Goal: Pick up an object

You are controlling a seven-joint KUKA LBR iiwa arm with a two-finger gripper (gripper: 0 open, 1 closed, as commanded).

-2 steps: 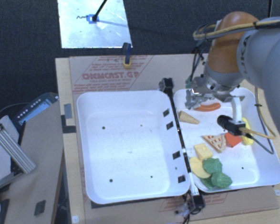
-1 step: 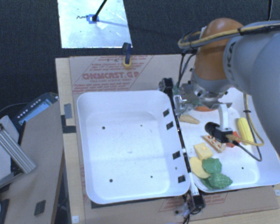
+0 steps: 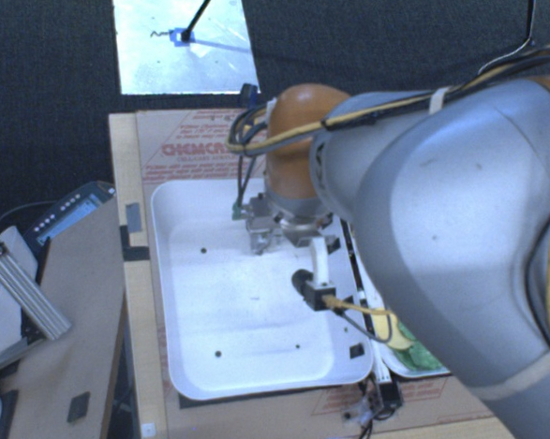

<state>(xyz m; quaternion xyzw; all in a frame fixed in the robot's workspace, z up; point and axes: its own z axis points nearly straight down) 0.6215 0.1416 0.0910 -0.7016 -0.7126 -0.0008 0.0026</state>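
The grey arm [image 3: 464, 238] looms nearest, reaching over the left bin [image 3: 180, 267] near the tabletop's far edge. Its hand [image 3: 260, 238] hangs there; its state I cannot tell. Something green [image 3: 411, 350] lies in the right bin. Judging by this, nothing is picked yet.

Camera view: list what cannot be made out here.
- Right bin: mostly hidden behind the arm; a yellow and green patch shows there, too little to identify.
- Pincer: seen from above over the left bin, too small to read.
- Arm: cut off by the right edge.
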